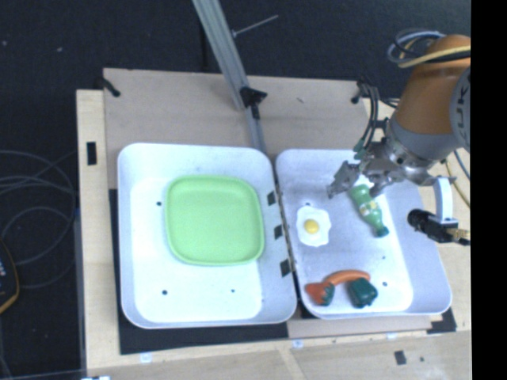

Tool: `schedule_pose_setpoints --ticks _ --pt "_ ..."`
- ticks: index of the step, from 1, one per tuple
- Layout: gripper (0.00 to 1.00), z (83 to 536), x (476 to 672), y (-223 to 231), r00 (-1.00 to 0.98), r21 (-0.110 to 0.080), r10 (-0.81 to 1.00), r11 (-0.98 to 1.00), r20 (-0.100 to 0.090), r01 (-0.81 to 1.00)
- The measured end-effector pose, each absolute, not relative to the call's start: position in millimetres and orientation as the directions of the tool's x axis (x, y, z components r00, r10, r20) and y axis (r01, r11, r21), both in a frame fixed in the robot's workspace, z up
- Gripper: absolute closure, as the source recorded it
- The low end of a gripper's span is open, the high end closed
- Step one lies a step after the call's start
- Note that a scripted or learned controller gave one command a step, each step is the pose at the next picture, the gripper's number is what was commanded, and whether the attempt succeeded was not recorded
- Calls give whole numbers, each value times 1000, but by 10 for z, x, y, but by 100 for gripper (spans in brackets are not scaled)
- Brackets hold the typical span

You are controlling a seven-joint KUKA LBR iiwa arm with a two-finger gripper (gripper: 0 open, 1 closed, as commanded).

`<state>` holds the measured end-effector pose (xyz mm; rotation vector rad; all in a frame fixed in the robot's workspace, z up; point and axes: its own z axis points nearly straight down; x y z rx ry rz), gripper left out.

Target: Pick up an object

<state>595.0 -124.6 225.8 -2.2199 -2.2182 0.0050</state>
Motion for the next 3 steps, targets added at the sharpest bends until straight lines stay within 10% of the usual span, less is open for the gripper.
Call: schedule_pose_setpoints --ticks 2,3 --pt "0 1086 5934 -1274 1 -4 1000 -1 0 1000" --pt "100 1218 5952 -1278 2 2 1000 -2 0 1000"
